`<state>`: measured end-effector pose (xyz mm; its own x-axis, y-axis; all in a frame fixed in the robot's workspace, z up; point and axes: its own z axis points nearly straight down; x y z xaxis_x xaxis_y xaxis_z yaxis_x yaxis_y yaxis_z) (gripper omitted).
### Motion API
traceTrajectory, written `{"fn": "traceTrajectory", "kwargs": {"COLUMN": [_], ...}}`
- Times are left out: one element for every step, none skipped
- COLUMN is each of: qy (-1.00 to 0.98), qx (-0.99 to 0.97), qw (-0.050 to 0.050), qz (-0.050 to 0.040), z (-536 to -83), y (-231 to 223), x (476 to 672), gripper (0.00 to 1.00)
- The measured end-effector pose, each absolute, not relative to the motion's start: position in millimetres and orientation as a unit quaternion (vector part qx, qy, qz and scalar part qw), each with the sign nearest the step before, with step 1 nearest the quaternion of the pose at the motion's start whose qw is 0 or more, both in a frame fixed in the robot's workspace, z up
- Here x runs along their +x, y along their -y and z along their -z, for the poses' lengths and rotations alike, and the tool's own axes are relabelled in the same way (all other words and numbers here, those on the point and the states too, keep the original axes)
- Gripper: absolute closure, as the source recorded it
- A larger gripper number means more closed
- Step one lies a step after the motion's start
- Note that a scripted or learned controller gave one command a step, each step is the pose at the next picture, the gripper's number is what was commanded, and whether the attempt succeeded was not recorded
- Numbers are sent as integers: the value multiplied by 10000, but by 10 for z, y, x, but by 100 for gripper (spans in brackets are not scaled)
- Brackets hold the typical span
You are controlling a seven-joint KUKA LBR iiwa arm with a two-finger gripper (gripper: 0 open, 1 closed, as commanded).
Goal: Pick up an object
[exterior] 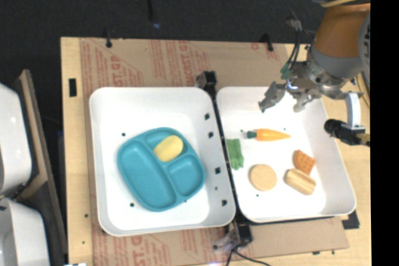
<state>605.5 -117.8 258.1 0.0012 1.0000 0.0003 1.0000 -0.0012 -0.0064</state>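
The left bin (100, 134), at lower left of the frame, holds a blue divided tray (143, 180) with a yellow lump (168, 147) in its upper compartment. In the right bin (340, 193) lie a green piece (235, 153) by the left wall, a carrot (269, 134), a tan disc (263, 177), an orange wedge (304, 162) and a bread roll (300, 182). Up at right the gripper (286, 98) hangs spread and holding nothing, above the carrot and apart from it.

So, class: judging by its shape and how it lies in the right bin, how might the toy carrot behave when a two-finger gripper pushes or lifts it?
The carrot lies on its side and looks round and tapered, so a nudge would probably roll it in a curve. Its smooth, plastic-looking surface may slip between fingers. It seems small and likely light, so the gripper above it should lift it easily.
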Motion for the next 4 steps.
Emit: {"fn": "traceTrajectory", "kwargs": {"qy": [7068, 7070, 7068, 7067], "qx": [-7074, -7073, -7074, -7075], "qw": [-4, 17, 11, 14], "qz": [3, -16, -12, -13], "z": [-2621, -1998, -1559, -1035], "y": [1177, 1148, 1135, 1139], "x": [6067, 6059, 5996, 5984], "gripper": [0, 0, 0, 0]}}
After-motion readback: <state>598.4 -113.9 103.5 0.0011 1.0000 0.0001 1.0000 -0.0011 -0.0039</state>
